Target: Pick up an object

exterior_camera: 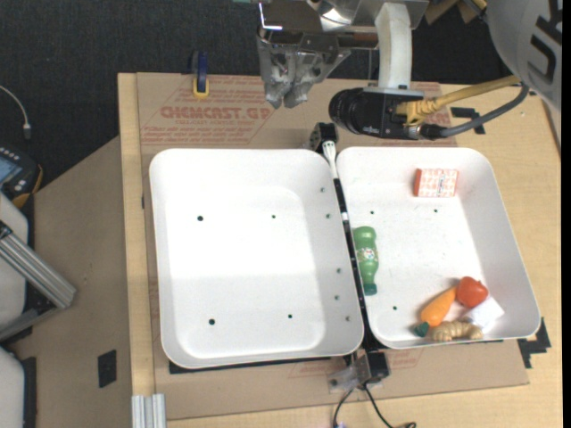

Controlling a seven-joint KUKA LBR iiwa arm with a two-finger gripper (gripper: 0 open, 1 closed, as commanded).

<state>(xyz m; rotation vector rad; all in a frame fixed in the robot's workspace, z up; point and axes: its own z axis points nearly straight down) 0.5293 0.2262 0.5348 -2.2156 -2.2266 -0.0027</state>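
Observation:
My gripper (pixel 290 86) hangs high at the top of the camera view, above the cardboard behind the left bin (pixel 178 239), with nothing between its fingers. In the right bin (pixel 508 239) a green bottle (pixel 365 258) lies against the left wall. A pink-and-white box (pixel 434 183) sits near the far right. An orange carrot (pixel 437 309), a red tomato (pixel 471 292), a white card (pixel 486 311) and a tan ginger-like piece (pixel 453 332) cluster at the near right corner.
A blue and yellow clamp (pixel 202 76) stands on the brown cardboard sheet (pixel 214 110) behind the bins. A metal rail (pixel 31 270) lies off the bench at the left.

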